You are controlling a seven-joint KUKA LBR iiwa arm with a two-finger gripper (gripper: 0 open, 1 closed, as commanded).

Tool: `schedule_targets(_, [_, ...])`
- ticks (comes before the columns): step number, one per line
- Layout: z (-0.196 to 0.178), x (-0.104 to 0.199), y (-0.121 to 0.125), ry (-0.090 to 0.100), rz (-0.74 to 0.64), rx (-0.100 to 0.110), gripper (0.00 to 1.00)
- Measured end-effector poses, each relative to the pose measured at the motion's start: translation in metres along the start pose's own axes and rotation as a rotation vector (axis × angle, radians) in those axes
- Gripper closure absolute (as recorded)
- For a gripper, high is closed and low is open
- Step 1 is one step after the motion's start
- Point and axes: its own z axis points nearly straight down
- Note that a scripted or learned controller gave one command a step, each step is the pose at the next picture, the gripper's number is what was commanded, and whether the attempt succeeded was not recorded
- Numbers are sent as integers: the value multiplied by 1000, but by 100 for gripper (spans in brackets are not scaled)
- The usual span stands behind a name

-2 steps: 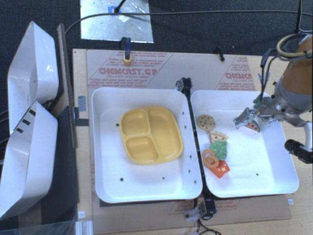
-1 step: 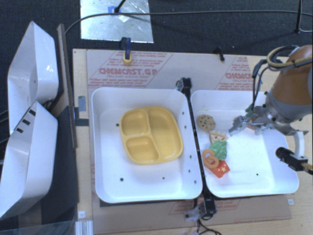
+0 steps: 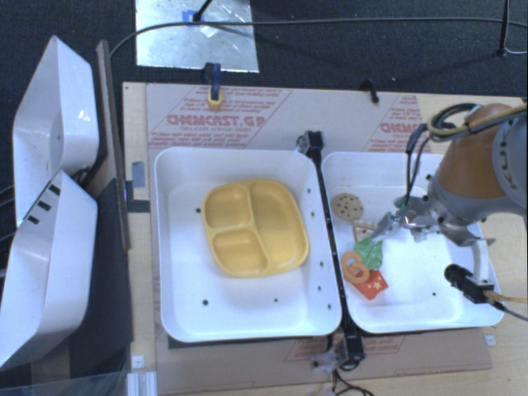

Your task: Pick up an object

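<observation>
Objects: a green piece (image 3: 370, 254), an orange ring (image 3: 355, 266), a red block (image 3: 373, 285) and a cookie (image 3: 347, 205) are lying in the right bin (image 3: 412, 316).
End effector (image 3: 388, 224): is hovering near the green piece; grip state unclear.
Left bin (image 3: 247, 320): is holding a yellow tray (image 3: 254, 227).

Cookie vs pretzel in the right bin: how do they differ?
The cookie is a solid tan disc with dark spots; the pretzel is orange and looped with holes. The cookie lies apart on bare bin floor near the divider's upper part; the pretzel sits lower, touching a green piece and a red piece. Both are small, lie flat, and sit along the right bin's left side.
</observation>
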Motion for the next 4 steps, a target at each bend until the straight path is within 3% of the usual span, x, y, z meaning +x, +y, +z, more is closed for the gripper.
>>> schedule_targets(1, [29, -1, 4, -3, 0, -16, 0])
schedule_targets(2, [17, 1, 5, 0, -3, -19, 100])
schedule_targets(4, [-75, 11, 3, -1, -1, -9, 100])
